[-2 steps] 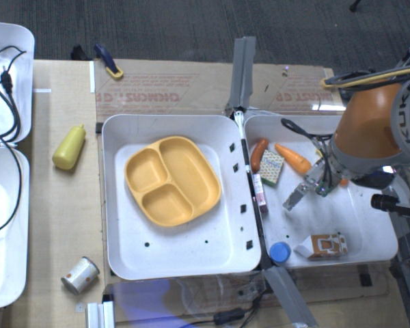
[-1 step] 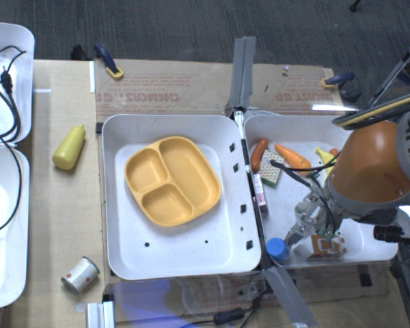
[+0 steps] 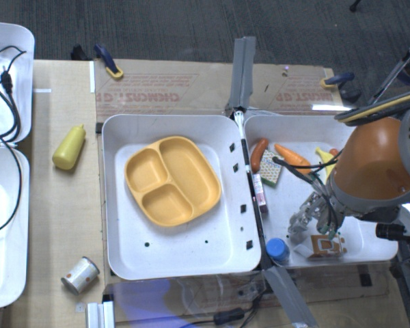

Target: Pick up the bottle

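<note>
None of the lifting looks done yet: the gripper (image 3: 309,219) hangs low in the right bin (image 3: 369,134), near its front wall, with nothing visibly in its hold. Whether it is apart or together I cannot tell at this slant, with the arm's orange band looming over it.

Just beside it toward the front lies a small brown block (image 3: 326,246). A little further, in the bin's front-left corner, stands what I take to be the blue-capped bottle (image 3: 278,250), seen from above. It is near the gripper but apart from it, to the gripper's front-left in the view.

A carrot (image 3: 292,157) and a sausage (image 3: 258,154) lie at the back of the same bin.

Beyond, the left bin (image 3: 116,203) holds a yellow divided plate (image 3: 172,180). A yellow squeeze bottle (image 3: 68,147) lies well apart on the bare bench, outside both bins.

The approach, the grasp and the lift all remain.
</note>
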Controlling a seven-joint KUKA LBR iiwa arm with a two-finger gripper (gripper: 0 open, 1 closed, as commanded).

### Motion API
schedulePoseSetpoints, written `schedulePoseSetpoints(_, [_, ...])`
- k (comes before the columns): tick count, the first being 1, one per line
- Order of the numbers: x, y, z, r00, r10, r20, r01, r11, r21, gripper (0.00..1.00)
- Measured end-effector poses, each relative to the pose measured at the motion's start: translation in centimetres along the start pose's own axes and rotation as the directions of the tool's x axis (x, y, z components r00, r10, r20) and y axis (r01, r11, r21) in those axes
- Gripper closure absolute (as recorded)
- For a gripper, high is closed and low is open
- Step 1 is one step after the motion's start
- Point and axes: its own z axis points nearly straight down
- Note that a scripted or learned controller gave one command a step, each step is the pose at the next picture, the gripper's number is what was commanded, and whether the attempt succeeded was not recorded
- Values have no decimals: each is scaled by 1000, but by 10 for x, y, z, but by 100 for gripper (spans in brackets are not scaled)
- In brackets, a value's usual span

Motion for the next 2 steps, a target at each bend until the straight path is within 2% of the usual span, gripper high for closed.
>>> schedulePoseSetpoints(1, [7,53,-104,951,309,1,-309,951,3,100])
schedulePoseSetpoints(2, [6,53,-104,951,310,1,-310,951,2,0])
